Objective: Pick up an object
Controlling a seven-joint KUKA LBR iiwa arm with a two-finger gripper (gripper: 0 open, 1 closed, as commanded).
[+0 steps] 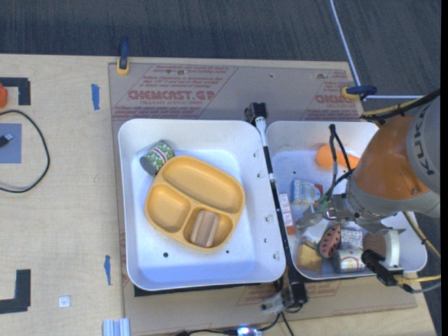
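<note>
Dark blue-grey carpeted floor (210, 12) beyond the bench. Pale plywood benchtop (63, 208), blue tape marks (95, 96), black cable loop (31, 152) at left. Printed brown cardboard sheet (175, 89) under the bins. Even light.

We see a wooden bench (63, 208) carrying a cardboard sheet (210, 89), two white bins (133, 187) (283, 152) centre-right, black cable (31, 152) upper left.

A yellow divided tray (194, 200) in the white bin (133, 208) at centre frame; a green patterned packet (157, 156) at its upper left; an orange ball (327, 157) upper right; pale wood desk (56, 243), orange-banded grey arm (392, 170)
</note>
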